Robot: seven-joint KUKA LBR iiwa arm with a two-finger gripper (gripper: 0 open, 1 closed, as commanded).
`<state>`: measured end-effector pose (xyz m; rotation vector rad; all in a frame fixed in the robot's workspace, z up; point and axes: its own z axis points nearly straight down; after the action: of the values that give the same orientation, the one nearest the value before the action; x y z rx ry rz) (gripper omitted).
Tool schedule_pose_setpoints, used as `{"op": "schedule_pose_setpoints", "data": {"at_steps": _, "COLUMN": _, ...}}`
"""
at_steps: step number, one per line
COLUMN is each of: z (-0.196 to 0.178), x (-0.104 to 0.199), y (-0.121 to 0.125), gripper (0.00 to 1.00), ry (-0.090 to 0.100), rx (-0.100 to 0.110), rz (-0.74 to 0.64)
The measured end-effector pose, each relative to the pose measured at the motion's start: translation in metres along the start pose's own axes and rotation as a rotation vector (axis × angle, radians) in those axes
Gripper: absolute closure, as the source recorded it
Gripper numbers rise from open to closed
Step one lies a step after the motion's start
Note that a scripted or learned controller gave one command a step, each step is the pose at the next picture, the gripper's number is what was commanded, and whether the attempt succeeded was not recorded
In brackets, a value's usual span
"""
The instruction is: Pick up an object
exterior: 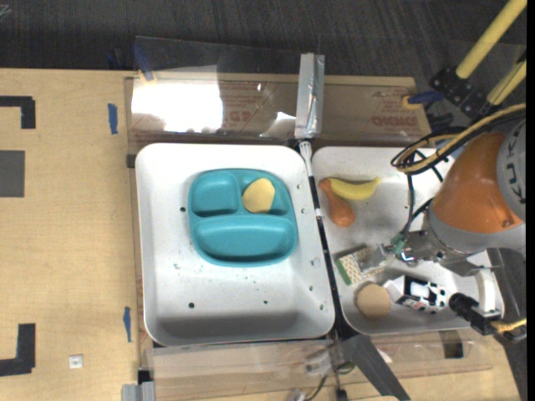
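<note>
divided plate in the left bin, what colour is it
Teal blue; the divided plate shows clearly in the camera view.

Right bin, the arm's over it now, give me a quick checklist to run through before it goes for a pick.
1. Things to pick lie in the right bin: ok. A banana, an orange carrot-like piece, a tan egg-shaped object and a small green and white packet.
2. Gripper is over the right bin: ok, near the packet.
3. Finger state: cannot tell, hidden under the wrist.
4. Anything held already: cannot tell.
5. Room around the target: not ok, the packet and the egg-shaped object lie close to the divider wall.
6. Left bin items out of the way: ok, the teal tray with its yellow piece sits apart.
</note>
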<state>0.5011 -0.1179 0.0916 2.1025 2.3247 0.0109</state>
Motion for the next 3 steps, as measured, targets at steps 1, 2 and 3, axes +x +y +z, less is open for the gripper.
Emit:
{"op": "schedule_pose_setpoints", "data": {"at_steps": 1, "z": -0.012, "x": 0.001, "y": 0.004, "gripper": 1.0, "ry": 0.0, "rx": -0.01, "rz": -0.001}}
{"op": "schedule_pose_setpoints", "data": {"at_steps": 2, "z": -0.013, "x": 0.0, "y": 0.003, "gripper": 0.0, "ry": -0.002, "rx": -0.01, "rz": 0.0}}
{"op": "schedule_pose_setpoints", "data": {"at_steps": 3, "z": -0.001, "x": -0.031, "y": 0.083, "gripper": 0.0, "ry": -0.005, "rx": -0.007, "rz": -0.104}}
